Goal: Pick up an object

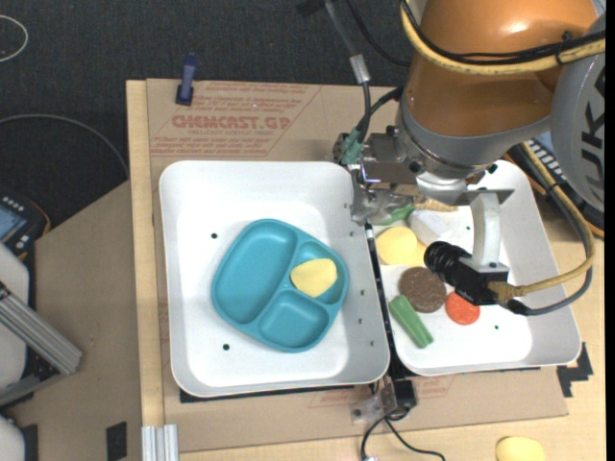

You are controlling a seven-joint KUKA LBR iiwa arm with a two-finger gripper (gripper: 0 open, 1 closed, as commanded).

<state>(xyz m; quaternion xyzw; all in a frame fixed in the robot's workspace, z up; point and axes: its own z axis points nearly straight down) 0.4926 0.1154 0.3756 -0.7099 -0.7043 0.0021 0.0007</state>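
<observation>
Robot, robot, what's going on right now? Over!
Gripper low over right bin, grip unclear. Yellow piece, brown disc, green stick loose below. Blue tray in left bin.

This looks like a robot laboratory, not a home or a shop. Two white bins (183, 286) lie on a brown board (240, 113) with a printed factory label, and beside this board the floor is dark carpet with loose cables (58, 123). Above the board's right side stands a big grey and orange robot arm (500, 65), and left of the board is a metal rail (38, 334).
</observation>
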